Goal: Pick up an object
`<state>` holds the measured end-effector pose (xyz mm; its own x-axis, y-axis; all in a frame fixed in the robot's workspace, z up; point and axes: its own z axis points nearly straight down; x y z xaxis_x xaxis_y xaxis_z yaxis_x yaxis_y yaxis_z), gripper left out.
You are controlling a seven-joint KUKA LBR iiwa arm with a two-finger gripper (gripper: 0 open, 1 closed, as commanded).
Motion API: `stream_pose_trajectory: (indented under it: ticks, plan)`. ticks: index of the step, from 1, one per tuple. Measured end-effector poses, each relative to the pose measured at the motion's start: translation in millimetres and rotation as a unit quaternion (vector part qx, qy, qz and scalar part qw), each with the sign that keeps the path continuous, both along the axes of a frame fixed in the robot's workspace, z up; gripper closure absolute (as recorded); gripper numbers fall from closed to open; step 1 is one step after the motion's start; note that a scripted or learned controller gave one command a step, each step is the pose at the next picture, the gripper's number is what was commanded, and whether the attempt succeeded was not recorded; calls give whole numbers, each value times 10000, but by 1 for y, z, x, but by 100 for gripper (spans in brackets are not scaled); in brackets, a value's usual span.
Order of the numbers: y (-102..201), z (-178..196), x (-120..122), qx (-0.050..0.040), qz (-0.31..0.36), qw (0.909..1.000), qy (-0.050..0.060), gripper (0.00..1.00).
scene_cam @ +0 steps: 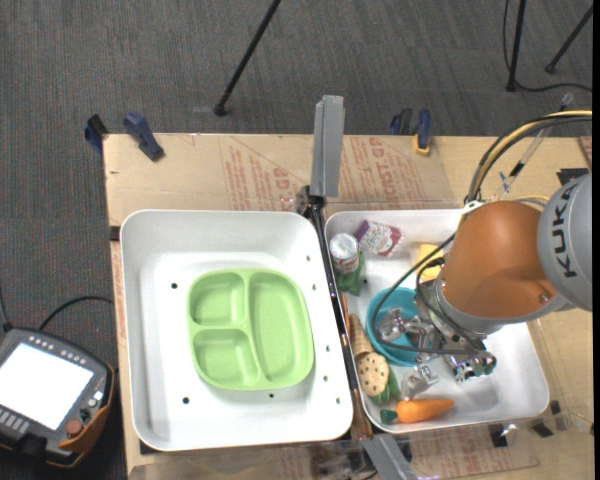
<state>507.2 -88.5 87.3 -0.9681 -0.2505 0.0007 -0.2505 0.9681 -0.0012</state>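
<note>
Orange and grey, the arm (510, 263) is reaching in from the right over the right bin (525, 383), its gripper (435, 353) hanging low among the toys there; whether the gripper is wide, narrow or holding anything cannot be told, since the metal parts are tangled with cables and partly hidden by the wrist. Just beside the gripper a teal bowl (390, 313) is lying, partly covered by it. Below, an orange carrot (423, 409) is resting near the bin's front wall, and a spotted cookie (373, 371) is sitting next to it towards the divider. Further back a small can (344, 253) is standing near the bin's left wall, with a purple-and-white packet (378, 236) beside it. The left bin (150, 268) is carrying a light green divided tray (250, 328). Both bins are sitting on a cardboard-covered desk (210, 168), and a pendant with a screen (40, 388) is lying on the floor at the left.
</note>
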Motion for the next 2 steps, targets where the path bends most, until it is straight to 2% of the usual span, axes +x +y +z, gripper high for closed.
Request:
stream_pose_trajectory:
  ticks: [1,2]
  plan:
    - [-4,13,3,-48,-8,10000,-49,100]
    - [0,69,-24,8,-1260,9920,-6,100]
